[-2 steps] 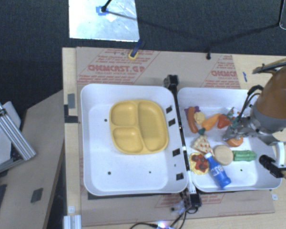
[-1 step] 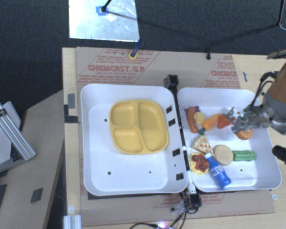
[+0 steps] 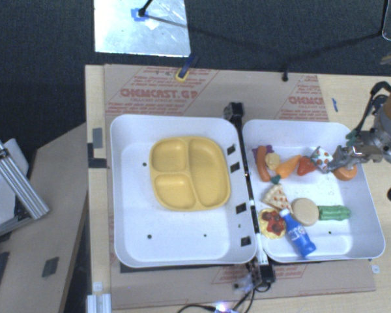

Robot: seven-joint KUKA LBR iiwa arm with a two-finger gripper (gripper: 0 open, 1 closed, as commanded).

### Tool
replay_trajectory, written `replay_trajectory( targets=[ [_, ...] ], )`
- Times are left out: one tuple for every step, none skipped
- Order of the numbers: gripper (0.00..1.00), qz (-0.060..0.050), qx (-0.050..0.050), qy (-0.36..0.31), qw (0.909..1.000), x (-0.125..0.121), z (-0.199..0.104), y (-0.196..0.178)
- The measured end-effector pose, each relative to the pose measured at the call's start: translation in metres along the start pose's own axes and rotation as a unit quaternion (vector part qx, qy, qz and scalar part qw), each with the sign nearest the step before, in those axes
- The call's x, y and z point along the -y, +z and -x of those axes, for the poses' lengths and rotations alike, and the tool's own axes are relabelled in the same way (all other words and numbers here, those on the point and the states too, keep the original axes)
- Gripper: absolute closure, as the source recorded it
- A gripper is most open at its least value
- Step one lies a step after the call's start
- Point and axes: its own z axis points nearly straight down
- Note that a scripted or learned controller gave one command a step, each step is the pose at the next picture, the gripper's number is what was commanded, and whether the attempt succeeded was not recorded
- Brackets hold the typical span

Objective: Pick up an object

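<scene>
Two shallow white bins are sitting side by side on the bench. The left bin (image 3: 127,240) is holding a yellow divided plate (image 3: 189,173), which is lying flat near the bin's middle with its three compartments facing up.

The right bin (image 3: 365,240) is carrying a scatter of toy food. Taking the tan round bun (image 3: 305,210) as the landmark: a green pickle-like piece (image 3: 334,212) is lying just to its right, a blue bottle (image 3: 300,235) is lying tilted just below and left of it, a pizza slice (image 3: 278,196) is resting just to its upper left, and a red-and-yellow piece (image 3: 272,221) is sitting to its left beside the bottle. Above the bun, a hot dog (image 3: 264,162), a carrot (image 3: 288,166) and a red pepper (image 3: 306,166) are lined up in a row. A small white checkered block (image 3: 322,156) is sitting above and right of the bun, next to an orange round piece (image 3: 345,172).

The gripper (image 3: 344,156) is hanging above and right of the bun, right at the checkered block and the orange piece. Whether its fingers are spread or closed cannot be told, and nothing is visibly between them.
</scene>
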Motion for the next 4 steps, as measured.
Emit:
replay_trajectory(
  targets=[
    [1.00,-0.002,-0.002,-0.003,1.0000,-0.021,-0.053,0.009],
    [1.00,-0.001,-0.001,-0.002,1.0000,-0.044,-0.095,0.013],
    [1.00,-0.002,-0.002,-0.003,1.0000,-0.058,-0.143,0.000],
    [1.00,-0.002,-0.002,-0.003,1.0000,-0.085,-0.199,0.005]
  ],
)
